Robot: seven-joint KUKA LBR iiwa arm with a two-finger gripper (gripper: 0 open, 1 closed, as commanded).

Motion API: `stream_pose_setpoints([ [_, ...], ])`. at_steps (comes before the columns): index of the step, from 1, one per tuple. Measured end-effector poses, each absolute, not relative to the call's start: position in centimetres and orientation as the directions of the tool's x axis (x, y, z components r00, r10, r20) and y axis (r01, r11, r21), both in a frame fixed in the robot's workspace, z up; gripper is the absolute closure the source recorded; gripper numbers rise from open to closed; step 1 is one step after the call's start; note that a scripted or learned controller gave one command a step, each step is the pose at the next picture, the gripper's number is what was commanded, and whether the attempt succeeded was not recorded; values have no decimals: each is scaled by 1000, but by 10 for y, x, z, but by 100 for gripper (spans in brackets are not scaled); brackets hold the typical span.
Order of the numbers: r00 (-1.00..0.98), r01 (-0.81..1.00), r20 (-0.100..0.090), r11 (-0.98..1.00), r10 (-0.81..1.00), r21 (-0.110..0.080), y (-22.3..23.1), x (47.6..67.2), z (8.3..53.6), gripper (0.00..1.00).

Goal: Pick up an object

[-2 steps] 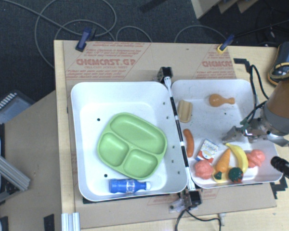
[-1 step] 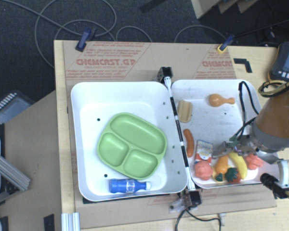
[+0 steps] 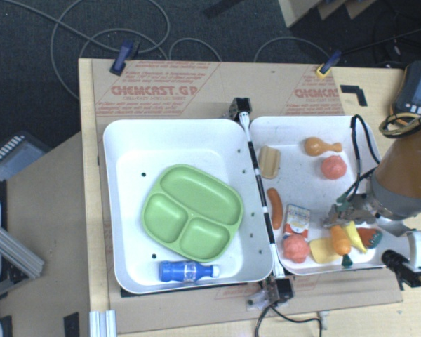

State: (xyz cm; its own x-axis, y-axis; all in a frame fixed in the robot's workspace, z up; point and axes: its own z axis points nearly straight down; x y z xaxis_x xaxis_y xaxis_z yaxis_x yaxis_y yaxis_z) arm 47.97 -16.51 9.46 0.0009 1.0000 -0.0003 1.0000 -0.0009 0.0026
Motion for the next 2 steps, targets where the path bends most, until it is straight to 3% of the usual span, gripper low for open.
stream_pose_setpoints([
  [1, 0, 1000, -1, 0, 1000, 2, -157, 480, 177, 100],
  [2, -2, 1000, 2, 2, 1000, 1, -80, 575, 185, 100],
])
